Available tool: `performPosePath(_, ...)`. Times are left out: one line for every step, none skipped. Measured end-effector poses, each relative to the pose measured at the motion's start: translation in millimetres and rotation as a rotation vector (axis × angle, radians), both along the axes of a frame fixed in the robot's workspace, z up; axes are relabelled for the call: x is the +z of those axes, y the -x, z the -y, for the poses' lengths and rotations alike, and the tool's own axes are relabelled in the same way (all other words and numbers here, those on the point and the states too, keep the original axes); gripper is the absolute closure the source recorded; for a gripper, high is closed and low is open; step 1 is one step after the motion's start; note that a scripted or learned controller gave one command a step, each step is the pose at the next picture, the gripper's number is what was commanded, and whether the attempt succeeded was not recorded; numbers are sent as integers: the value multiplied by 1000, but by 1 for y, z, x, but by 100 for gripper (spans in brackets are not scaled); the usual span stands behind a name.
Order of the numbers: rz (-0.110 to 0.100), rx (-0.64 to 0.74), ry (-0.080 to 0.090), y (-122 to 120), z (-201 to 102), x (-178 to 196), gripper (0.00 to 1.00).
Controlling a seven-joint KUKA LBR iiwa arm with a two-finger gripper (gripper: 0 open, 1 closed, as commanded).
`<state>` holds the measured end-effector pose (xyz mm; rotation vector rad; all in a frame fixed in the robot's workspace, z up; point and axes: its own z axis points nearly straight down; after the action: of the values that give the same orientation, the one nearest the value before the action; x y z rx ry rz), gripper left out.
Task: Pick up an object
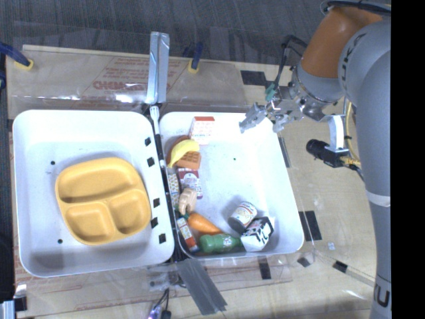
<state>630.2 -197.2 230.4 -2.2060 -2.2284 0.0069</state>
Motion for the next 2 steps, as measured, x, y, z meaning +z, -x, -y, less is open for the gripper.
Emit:
performPosePath(-1, 31, 0, 44, -14, -60, 0)
performPosePath(0, 65, -2, 144, -8, -103, 0)
